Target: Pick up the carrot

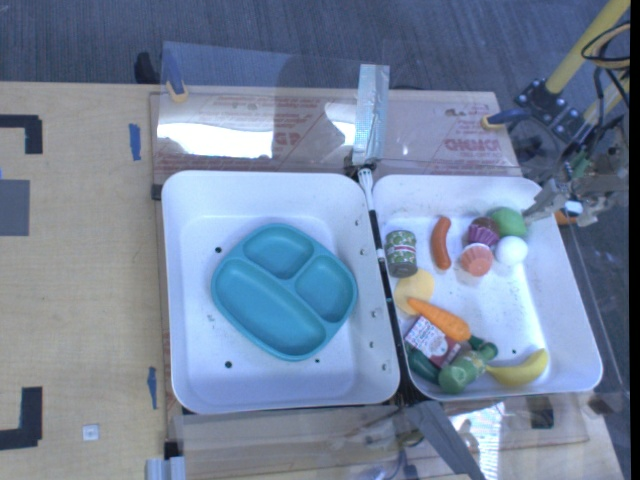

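**Entry: carrot, right bin, not yet grasped**

Item sought: the carrot (pixel 439 319), orange with a green stem end, lying on a slant in the lower middle of the right bin (pixel 560 298). Its pointed tip faces the bin's left wall; its thicker end points toward the banana (pixel 520 369).

Neighbours you must reckon with:
- a yellow lemon-like piece (pixel 416 287), just beside the carrot's tip;
- a small printed packet (pixel 428 339), touching or tucked under the carrot's lower edge;
- green vegetables (pixel 458 368) below it, near the stem end;
- a sausage (pixel 441 242), a small can (pixel 401 252), and a cluster of round fruit (pixel 492 240) further up, well apart from it.

Left bin (pixel 200 268): holds a teal divided plate (pixel 285 290); no part in this step.

End effector: the gripper (pixel 570 203) sits at the right bin's upper right rim, well apart from the carrot. You cannot tell from this angle how it is set.

Handling advice: bring it over the carrot's middle, where the upper side looks clearest. Turn the wrist so the closing line runs across the carrot's slant, not along it. Descend straight; a grasp near either end would likely catch the lemon-like piece or the greens. Expect the packet to drag.
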`<state>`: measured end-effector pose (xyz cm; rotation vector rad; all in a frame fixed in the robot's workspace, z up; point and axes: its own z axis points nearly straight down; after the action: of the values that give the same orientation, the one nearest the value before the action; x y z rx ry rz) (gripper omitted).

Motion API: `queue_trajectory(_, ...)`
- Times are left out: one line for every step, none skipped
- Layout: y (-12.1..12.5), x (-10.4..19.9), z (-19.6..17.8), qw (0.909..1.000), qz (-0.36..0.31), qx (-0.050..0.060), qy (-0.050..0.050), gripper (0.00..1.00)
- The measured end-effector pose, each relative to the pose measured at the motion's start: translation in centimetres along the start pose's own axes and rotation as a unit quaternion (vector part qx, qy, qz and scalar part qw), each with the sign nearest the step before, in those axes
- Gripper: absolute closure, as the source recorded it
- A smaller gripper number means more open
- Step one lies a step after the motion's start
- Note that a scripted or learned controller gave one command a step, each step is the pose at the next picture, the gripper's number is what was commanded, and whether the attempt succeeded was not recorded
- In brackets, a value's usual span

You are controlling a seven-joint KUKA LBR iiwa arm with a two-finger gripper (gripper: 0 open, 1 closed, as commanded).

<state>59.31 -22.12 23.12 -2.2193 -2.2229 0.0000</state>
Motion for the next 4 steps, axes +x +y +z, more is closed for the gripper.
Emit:
queue_trajectory(-10.9, 12.6, 3.9, 1.0, 0.007, 0.002, 0.001, 0.0)
queue_trajectory(-8.8, 11.0, 13.5, 0.9973, 0.073, -0.001, 0.0, 0.0)
queue_trajectory(-11.1, 12.6, 14.4, 0.9981, 0.061, -0.005, -0.001, 0.0)
queue_trajectory(-10.9, 12.5, 13.3, 0.9981, 0.062, -0.008, -0.002, 1.0)
